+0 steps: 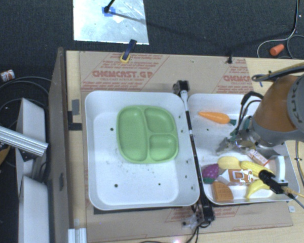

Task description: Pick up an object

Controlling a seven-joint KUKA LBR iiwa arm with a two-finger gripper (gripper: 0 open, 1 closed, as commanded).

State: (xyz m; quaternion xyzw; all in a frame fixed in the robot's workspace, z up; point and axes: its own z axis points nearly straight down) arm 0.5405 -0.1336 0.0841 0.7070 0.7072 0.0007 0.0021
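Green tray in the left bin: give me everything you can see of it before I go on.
The green tray is a pale green, plastic-looking plate, roughly square with rounded corners. It has three compartments: one long one on its left and two smaller ones stacked on its right. It lies flat, face up, in the upper middle of the left bin, turned slightly. Nothing rests in it. The claw is over the right bin, apart from it.

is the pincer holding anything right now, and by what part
It cannot be told. The pincer is down in the right bin, below the carrot and above the yellow toy, but its tips are too blurred to show a grasp.
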